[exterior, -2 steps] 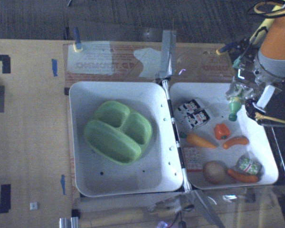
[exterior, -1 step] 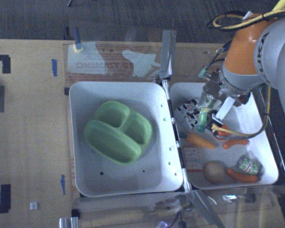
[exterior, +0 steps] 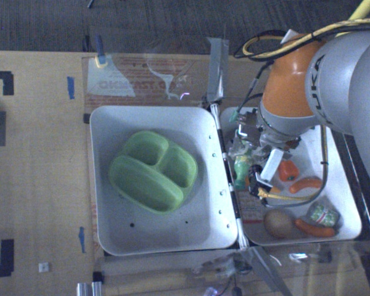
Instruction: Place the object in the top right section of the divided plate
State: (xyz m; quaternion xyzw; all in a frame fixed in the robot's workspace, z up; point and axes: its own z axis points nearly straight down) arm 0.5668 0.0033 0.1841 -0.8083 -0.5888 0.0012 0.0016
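The gripper (exterior: 246, 156) sits at the left wall of the right shallow white bin (exterior: 348, 190), just beside a small green object (exterior: 240, 170). Its opening cannot be determined. The green divided plastic plate (exterior: 153, 171) lies in the left bin (exterior: 105, 140).

You see the green divided plate (exterior: 153, 171), one long section, two smaller ones, lying flat, turned askew, in the left-hand white bin (exterior: 191, 227)
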